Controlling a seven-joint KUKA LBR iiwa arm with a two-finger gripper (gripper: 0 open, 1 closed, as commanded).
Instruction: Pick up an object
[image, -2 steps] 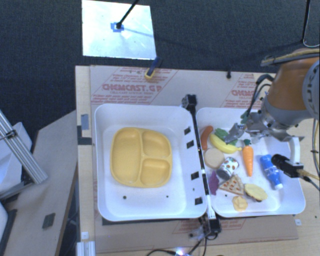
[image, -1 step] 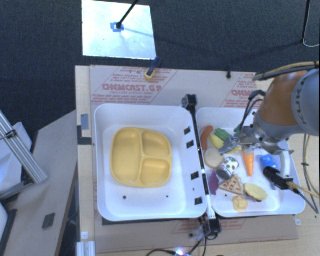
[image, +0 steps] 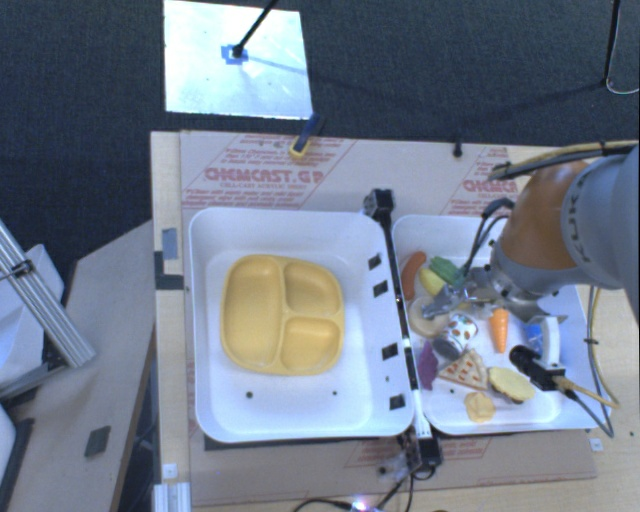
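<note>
The gripper (image: 452, 300), on the grey arm with the orange band, hangs low over the far-left part of the right-hand shallow white bin (image: 575, 422), in among a crowd of small plastic toy foods. Whether it is spread or pressed together I cannot tell from here. A red-orange sausage-shaped toy (image: 412, 270), a yellow-green piece (image: 432, 281) and a green piece (image: 446, 268) lie just to its far left. A round white toy with red spots (image: 461, 328) sits close on its near side, beside an orange toy carrot (image: 499, 328). Nearer still are a purple piece (image: 427, 366), a pizza-slice wedge (image: 464, 373) and a yellow lump (image: 511, 383). The left-hand white bin (image: 215, 400) holds a yellow divided plastic plate (image: 282, 313), well apart.
</note>
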